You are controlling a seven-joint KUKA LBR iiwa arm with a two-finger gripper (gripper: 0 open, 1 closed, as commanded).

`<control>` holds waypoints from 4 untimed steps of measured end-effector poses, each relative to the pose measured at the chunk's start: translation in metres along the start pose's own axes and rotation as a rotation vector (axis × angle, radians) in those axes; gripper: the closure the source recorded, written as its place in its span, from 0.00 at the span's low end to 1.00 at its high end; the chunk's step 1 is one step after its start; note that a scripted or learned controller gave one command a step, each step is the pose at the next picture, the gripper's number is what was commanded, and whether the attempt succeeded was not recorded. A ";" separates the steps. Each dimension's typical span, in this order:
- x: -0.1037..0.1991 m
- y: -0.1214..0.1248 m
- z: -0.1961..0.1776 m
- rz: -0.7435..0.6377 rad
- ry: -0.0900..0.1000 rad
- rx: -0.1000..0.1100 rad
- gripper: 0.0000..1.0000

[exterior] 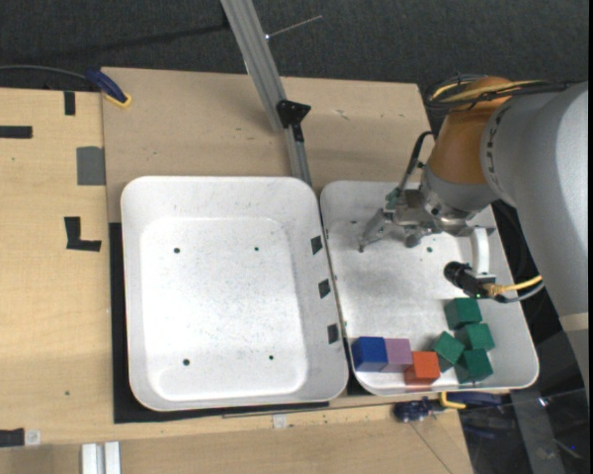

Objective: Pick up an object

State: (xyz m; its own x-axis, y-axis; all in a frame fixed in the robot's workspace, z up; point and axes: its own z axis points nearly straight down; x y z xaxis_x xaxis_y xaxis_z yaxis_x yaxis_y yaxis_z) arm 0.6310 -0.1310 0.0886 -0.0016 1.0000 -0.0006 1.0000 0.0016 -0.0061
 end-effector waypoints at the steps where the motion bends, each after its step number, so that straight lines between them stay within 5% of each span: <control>1: 0.001 0.001 -0.013 -0.002 0.001 -0.004 1.00; 3: 0.002 -0.003 -0.119 -0.001 0.000 -0.012 1.00; 4: 0.003 -0.003 -0.128 0.000 0.001 -0.006 1.00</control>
State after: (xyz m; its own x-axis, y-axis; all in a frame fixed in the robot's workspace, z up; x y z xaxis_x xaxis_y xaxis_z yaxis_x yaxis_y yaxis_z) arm 0.6285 -0.1283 0.2171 -0.0012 1.0000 0.0005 1.0000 0.0012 -0.0004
